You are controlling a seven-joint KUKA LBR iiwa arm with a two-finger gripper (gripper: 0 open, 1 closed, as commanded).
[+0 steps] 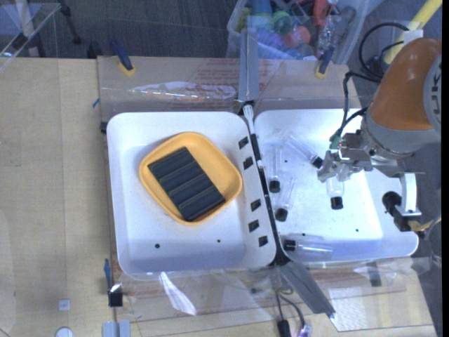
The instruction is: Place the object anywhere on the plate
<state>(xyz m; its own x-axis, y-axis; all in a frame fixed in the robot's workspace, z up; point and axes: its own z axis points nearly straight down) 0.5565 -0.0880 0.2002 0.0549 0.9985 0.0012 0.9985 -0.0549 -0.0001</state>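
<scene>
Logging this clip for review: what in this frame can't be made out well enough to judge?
- Claw, camera view: glare off the right bin and the wrist above blur it; what it carries, if anything, is unclear.
- Clear items near the divider: washed out against white, shapes unreadable.
- Arm: cut off by the right edge.
- Black ridged object lies on the yellow plate; its identity is unclear.

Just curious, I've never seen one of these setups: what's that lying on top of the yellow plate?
A dark ribbed rectangular block lies flat on the yellow plate, covering its middle. Whatever is beneath the block is hidden.
</scene>
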